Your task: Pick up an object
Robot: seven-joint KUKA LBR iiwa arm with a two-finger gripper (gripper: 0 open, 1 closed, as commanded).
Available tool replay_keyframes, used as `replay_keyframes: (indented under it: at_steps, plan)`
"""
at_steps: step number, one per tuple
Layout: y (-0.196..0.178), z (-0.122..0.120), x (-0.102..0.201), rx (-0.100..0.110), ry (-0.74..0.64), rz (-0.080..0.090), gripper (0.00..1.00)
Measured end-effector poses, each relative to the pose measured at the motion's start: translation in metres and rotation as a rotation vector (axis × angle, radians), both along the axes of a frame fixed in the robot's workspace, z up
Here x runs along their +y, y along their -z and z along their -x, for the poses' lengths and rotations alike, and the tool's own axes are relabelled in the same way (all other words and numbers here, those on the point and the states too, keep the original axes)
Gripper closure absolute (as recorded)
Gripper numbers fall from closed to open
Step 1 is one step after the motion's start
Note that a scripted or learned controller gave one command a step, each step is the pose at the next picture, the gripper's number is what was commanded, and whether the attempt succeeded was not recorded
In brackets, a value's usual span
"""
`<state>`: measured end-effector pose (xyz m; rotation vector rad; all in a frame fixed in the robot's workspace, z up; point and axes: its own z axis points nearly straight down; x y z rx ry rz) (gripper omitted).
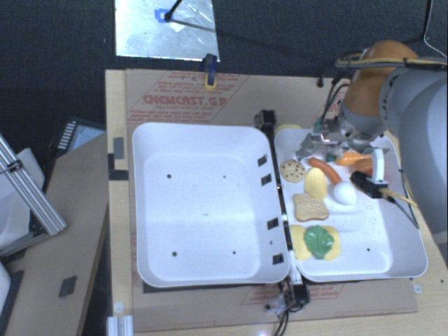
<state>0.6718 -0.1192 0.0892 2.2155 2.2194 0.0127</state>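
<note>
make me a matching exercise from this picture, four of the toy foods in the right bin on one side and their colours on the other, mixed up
Things:
1. cookie
2. egg
3. leafy piece
4. sausage

Colours:
A. green
B. orange-red
C. tan with dark spots
D. white

Pairs: 1-C, 2-D, 3-A, 4-B

All four lie in the right bin, on the side the arm reaches in from.
</note>
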Motion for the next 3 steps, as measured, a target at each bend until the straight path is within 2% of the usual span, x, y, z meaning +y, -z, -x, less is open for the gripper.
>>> replay_keyframes:
  at_steps: [1,2,3]
  plan:
    - [-0.012,-0.001,0.001,-0.006,-0.005,0.004,1.0]
    - [-0.102,0.006,0.097,0.001,-0.01,0.0,1.0]
    - [-0.224,0.02,0.196,-0.007,-0.014,-0.004,1.0]
